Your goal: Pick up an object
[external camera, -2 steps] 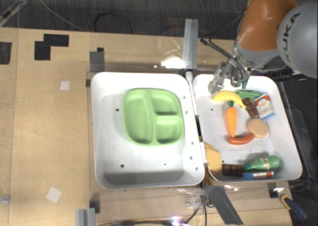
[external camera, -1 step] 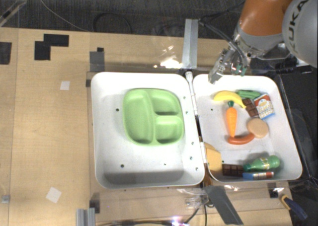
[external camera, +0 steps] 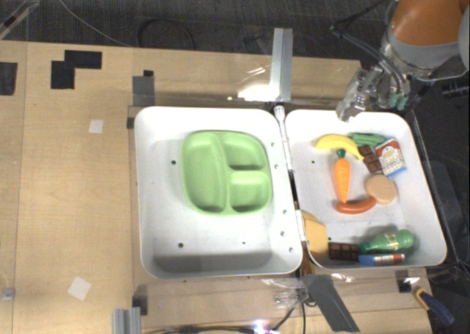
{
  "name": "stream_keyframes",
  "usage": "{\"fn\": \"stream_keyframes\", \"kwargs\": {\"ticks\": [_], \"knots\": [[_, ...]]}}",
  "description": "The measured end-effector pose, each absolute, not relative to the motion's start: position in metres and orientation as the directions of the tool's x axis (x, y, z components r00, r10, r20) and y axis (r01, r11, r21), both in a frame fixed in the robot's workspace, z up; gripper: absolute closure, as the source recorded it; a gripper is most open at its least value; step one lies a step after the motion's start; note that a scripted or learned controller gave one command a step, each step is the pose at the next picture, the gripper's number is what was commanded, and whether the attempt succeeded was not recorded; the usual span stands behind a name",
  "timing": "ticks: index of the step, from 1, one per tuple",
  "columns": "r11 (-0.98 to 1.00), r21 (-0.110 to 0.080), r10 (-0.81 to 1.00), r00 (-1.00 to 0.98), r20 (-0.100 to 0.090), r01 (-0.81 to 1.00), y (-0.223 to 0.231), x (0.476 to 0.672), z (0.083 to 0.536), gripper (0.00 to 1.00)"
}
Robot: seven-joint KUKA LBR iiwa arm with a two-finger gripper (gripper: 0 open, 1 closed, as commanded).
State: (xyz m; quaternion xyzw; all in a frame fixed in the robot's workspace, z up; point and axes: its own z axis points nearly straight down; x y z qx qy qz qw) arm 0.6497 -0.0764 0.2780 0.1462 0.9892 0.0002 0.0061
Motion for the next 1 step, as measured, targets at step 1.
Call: {"fn": "stream_keyframes", "kwargs": {"ticks": [1], "knots": [[0.958, 0.003, 0.287, -0.958, -0.011, 0.287, -0.0749, 0.6497, 0.2774, 0.00]]}}
